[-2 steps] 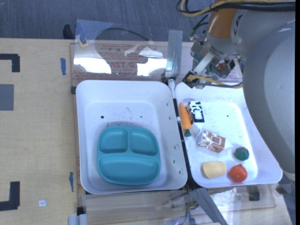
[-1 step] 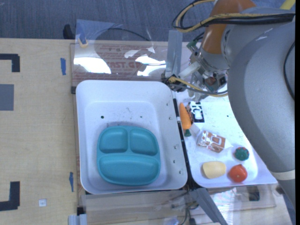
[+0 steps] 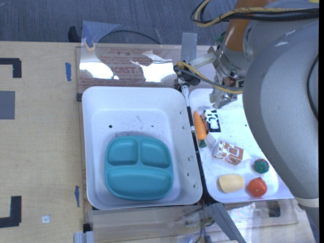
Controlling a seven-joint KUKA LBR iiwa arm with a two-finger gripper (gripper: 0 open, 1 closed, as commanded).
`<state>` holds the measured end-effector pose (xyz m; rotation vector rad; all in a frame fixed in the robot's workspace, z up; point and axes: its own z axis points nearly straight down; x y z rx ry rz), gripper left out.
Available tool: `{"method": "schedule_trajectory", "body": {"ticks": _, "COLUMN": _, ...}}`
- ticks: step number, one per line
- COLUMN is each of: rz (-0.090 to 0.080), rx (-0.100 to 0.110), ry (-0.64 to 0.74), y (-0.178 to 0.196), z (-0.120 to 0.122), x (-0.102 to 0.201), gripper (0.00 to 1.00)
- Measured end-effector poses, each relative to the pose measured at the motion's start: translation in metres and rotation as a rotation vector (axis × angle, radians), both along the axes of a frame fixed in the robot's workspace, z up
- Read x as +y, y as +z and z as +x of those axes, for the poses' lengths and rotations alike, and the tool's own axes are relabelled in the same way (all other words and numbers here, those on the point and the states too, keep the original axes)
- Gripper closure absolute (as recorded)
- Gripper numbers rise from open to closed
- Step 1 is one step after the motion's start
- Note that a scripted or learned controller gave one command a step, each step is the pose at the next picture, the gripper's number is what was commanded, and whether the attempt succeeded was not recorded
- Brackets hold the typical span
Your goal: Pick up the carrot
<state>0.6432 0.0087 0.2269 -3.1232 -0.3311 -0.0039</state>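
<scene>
The carrot point(image 3: 200, 126) is orange with a green stem end pointing toward the front. It lies in the right bin point(image 3: 238, 119), along that bin's left wall. My gripper point(image 3: 219, 100) hangs over the back of the right bin, a little behind and to the right of the carrot, under the grey wrist and its cables. Nothing shows in its grasp. The big grey arm covers the bin's right side.
A black-and-white patterned piece point(image 3: 212, 120) lies right beside the carrot. Toward the front of the right bin are a brown-and-white packet point(image 3: 228, 152), a yellow item point(image 3: 231, 183), a red tomato point(image 3: 257, 187) and a green item point(image 3: 260, 165). The left bin point(image 3: 96, 135) holds a teal divided plate point(image 3: 137, 167).
</scene>
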Motion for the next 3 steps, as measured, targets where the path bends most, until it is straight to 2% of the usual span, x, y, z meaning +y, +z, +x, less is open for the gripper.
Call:
{"method": "schedule_trajectory", "body": {"ticks": 1, "rz": 0.001, "rx": -0.008, "ry": -0.011, "y": 0.099, "z": -0.008, "x": -0.004, "gripper": 1.00}}
{"method": "schedule_trajectory", "body": {"ticks": 2, "rz": -0.001, "rx": 0.011, "ry": 0.036, "y": 0.058, "z": -0.021, "x": -0.091, "gripper": 1.00}}
{"method": "schedule_trajectory", "body": {"ticks": 3, "rz": 0.000, "rx": 0.009, "ry": 0.012, "y": -0.134, "z": -0.010, "x": -0.155, "gripper": 1.00}}
